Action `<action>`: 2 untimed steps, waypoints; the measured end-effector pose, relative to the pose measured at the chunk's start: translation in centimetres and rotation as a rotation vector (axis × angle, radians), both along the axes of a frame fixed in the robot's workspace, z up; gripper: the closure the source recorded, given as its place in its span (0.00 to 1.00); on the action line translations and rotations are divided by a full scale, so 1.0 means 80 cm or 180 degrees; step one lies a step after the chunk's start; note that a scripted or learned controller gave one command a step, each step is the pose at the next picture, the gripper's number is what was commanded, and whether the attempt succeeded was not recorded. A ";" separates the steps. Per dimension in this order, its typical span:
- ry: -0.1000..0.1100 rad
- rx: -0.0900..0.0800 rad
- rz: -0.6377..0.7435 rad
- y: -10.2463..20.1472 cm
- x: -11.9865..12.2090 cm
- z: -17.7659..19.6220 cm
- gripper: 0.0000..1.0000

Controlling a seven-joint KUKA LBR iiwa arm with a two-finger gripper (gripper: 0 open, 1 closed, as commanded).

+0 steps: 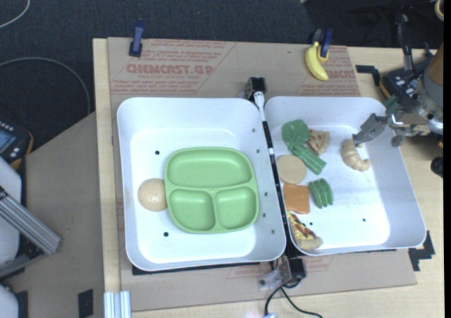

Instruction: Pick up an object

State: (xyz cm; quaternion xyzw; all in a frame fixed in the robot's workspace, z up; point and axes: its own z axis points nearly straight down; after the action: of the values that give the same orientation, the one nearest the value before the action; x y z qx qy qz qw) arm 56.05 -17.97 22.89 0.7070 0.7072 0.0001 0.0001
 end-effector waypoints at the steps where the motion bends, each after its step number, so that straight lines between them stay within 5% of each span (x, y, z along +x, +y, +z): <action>1: -0.0022 -0.0002 0.0013 0.051 -0.032 0.089 0.00; 2: -0.0026 0.0001 0.0021 0.128 -0.059 0.155 0.00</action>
State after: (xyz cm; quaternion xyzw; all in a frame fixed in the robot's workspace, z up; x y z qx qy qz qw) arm 51.36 -7.74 35.30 0.7046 0.7095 0.0030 0.0029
